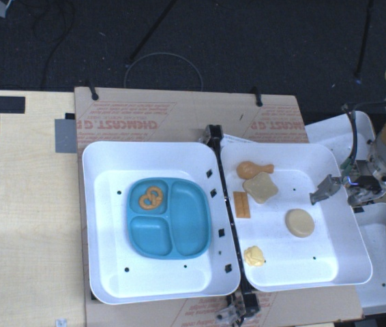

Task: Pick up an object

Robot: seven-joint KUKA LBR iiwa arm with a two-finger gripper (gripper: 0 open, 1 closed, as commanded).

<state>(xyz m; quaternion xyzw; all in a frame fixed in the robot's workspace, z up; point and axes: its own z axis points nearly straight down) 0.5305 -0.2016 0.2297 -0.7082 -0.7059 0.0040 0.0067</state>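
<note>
Open floor lies between round bun (300, 223) and right bin (348, 251) wall.

Blue divided tray (179, 223), golden-brown pretzel (151, 198), white bins (104, 176), pale yellow lump (254, 255), beige round (300, 223), orange-brown drumstick (254, 169)

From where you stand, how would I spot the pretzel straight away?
Find the left white bin, which holds a blue divided tray. The pretzel lies in the tray's upper-left compartment. It is a small orange-brown twisted knot, the sole food in that bin; the other foods lie in the right bin.
</note>
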